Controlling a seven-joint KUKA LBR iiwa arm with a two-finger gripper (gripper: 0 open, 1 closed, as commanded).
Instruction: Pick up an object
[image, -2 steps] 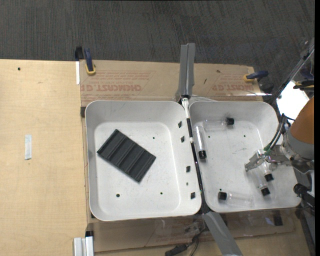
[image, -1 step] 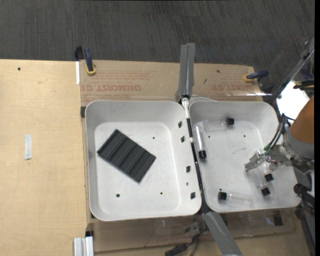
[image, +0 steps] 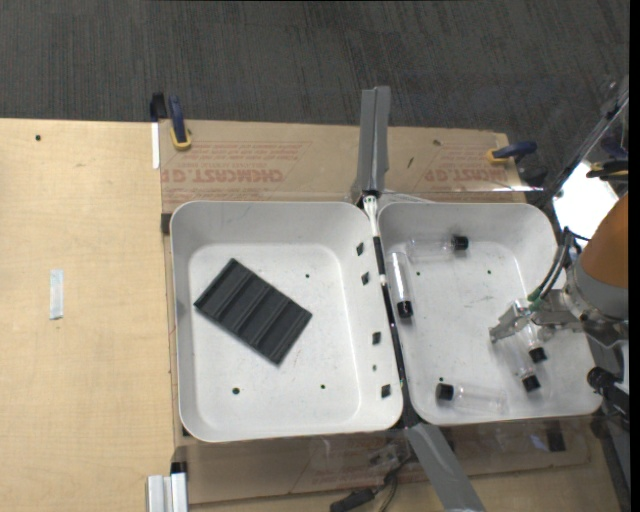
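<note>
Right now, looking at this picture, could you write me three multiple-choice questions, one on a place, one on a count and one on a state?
1. Where does the dark ribbed panel lie?
A. left bin
B. right bin
C. on the cardboard

2. How many clear tubes with black caps lie in the right bin?
A. two
B. five
C. nine

3. How does the panel rest?
A. upright against a wall
B. flat, turned at a slant
C. hanging over the rim

Answers: 1 A, it lies on the left bin's floor. 2 B, five black caps show there. 3 B, it lies flat and askew to the walls.
</note>
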